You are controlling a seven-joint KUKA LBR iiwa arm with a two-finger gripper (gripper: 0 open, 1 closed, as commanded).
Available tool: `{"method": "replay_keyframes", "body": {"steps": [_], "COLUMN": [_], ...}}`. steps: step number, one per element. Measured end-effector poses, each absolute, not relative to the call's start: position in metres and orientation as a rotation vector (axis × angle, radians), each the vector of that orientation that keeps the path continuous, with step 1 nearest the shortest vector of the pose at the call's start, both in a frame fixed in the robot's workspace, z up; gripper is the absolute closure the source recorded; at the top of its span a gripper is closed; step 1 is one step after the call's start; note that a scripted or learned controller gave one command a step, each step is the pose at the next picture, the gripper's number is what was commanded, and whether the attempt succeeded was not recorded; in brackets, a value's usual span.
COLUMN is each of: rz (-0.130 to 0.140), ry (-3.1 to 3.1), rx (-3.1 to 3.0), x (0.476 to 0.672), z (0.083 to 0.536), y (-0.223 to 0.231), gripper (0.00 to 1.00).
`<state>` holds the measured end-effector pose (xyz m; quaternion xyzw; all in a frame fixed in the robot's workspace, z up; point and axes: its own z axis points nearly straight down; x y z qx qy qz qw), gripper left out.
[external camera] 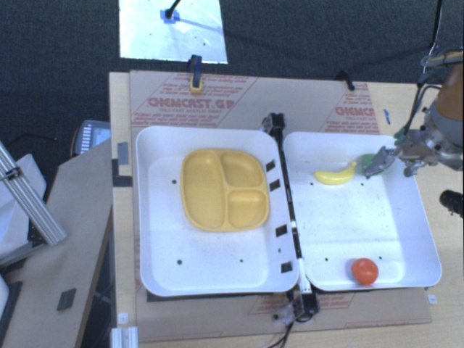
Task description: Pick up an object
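In the right bin (413, 216) a yellow banana (335, 175) lies near the back. A small green object (367, 161) sits just right of the banana's tip. A red ball (365, 270) rests near the front wall. My gripper (396, 168) hangs over the bin's back right part, open, with its left finger (378, 165) close beside the green object. Nothing shows between the fingers. The left bin (156, 252) bears a yellow divided plate (223, 189).
A black divider strip (284, 201) with clips runs between the two bins. Cardboard (217, 100) lies under the bins. A grey metal frame (25, 194) stands off the bench at the left. Cables (435, 13) hang at the upper right above the arm.
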<state>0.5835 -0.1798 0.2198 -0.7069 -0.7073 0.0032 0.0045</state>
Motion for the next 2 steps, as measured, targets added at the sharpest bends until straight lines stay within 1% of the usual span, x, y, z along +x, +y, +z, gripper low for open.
{"method": "replay_keyframes", "body": {"steps": [1, 2], "rz": [-0.001, 0.001], "ry": [-2.226, -2.222], "rx": [-2.219, -2.219], "x": [0.586, 0.577], "z": [0.227, 0.18], "y": [-0.179, -0.177], "gripper": [0.0, 0.0]}}
